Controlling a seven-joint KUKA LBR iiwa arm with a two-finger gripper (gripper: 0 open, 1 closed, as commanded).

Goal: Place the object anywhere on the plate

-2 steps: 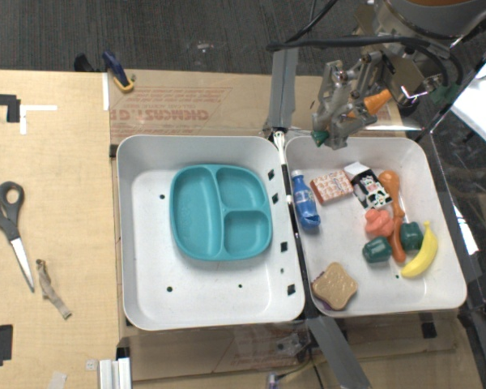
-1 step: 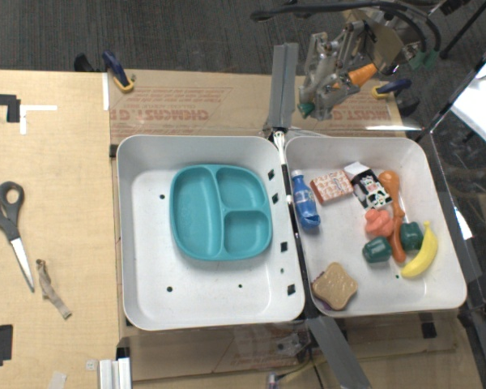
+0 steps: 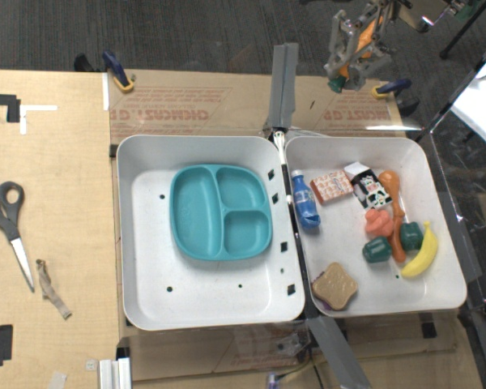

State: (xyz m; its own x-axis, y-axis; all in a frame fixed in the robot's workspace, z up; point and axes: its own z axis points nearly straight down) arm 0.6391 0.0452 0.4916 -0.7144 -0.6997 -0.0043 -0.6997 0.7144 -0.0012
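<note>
A slice of toast [image 3: 334,287] was seen lying at the near edge of the right bin [image 3: 437,294], closest to the camera. Beyond the toast, along the bin's left wall, a blue bottle [image 3: 304,202] was laid lengthwise. To the right of the bottle a small red-and-white box [image 3: 331,186] and a black-and-white carton [image 3: 368,186] were set side by side. A cluster was found further right of the toast — a banana [image 3: 419,252], a dark green pepper [image 3: 377,250], a second green piece [image 3: 411,235], a carrot [image 3: 394,209] and a pink piece [image 3: 378,220], all touching or overlapping. No one object could be singled out as the task's thing.

The teal plate [image 3: 222,212] with three compartments was placed in the left bin [image 3: 146,290], left of the toast. The gripper [image 3: 348,70] was held well beyond the toast, past the bins' far edge over the cardboard [image 3: 178,108] — whether its fingers were spread or closed could not be told. Scissors [image 3: 10,225] were left on the bench far left of the toast.
</note>
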